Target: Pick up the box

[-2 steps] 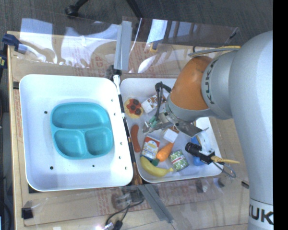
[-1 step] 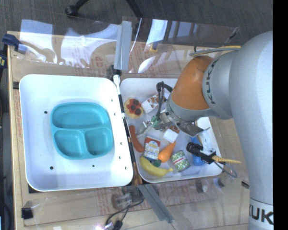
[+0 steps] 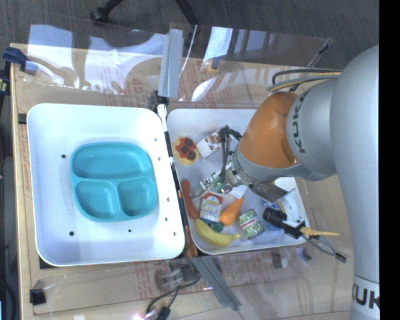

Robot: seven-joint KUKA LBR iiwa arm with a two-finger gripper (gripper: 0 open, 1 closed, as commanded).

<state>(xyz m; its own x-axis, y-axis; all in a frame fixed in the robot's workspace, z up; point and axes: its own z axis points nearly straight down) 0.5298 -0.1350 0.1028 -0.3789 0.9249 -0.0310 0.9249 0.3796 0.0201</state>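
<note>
A small white and brown box (image 3: 209,142) lies near the back of the right bin (image 3: 207,115), beside a round red and yellow toy (image 3: 185,150). A second small carton with a red and orange label (image 3: 211,207) sits near the bin's front. My gripper (image 3: 219,179) hangs low in the middle of the right bin, between the two, just above the labelled carton. The orange wrist band (image 3: 270,139) hides the bin's right half. Nothing is visibly held.
Around the carton lie a brown sausage (image 3: 189,199), a carrot (image 3: 231,210), a banana (image 3: 215,234) and a green packet (image 3: 250,223). The left bin (image 3: 47,179) holds a blue divided tray (image 3: 113,181).
</note>
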